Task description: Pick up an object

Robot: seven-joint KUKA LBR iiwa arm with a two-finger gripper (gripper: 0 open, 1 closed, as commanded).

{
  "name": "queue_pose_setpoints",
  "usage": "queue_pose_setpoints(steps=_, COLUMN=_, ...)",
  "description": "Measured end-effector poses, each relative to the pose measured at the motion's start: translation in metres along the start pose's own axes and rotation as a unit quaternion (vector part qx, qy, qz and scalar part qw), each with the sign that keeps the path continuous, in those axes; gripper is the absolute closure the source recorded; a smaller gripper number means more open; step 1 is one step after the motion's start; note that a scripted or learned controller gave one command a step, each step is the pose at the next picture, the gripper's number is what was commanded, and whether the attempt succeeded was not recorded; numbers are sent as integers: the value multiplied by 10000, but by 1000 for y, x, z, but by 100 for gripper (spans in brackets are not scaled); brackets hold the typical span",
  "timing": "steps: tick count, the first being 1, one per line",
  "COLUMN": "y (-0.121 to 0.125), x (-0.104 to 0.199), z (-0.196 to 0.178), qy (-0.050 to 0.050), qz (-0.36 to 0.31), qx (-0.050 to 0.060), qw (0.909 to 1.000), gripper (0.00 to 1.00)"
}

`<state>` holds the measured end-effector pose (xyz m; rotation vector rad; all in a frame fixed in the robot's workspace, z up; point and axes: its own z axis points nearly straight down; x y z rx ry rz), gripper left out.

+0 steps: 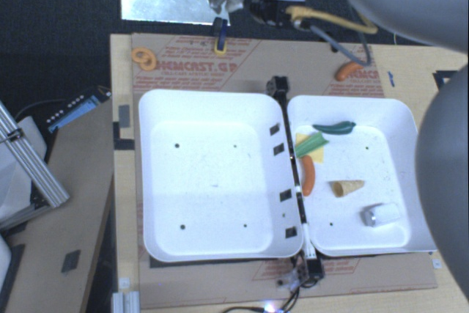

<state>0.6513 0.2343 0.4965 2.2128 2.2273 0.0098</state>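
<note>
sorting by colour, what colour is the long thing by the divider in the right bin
Orange, a hot-dog-like piece lying along the right bin's left edge, in the camera view.

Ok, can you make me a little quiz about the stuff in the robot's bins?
1. True or false: the dark green pepper lies in the right bin.
2. What touches the divider side of that bin, just below the yellow and green piece? A) a blue ball B) the orange sausage-shaped thing C) a spoon
3. Fill in: the gripper hangs above the bench's far edge, near the ____ bin.

Key: 1 true; 2 B; 3 left.
</note>
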Motion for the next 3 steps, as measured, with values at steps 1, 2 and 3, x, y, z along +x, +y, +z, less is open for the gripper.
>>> queue_pose_setpoints(steps=1, y=18, x=-79, z=30, qy=-25, qz=62, qx=28, qw=10000, gripper=100)
queue_pose_setpoints(steps=2, y=-10, x=-6, z=16, qy=3, qz=-17, qx=16, qw=10000, gripper=100)
queue_pose_setpoints(steps=3, y=-44, x=1, z=-1, qy=-1, qz=1, qx=22, qw=10000, gripper=100)
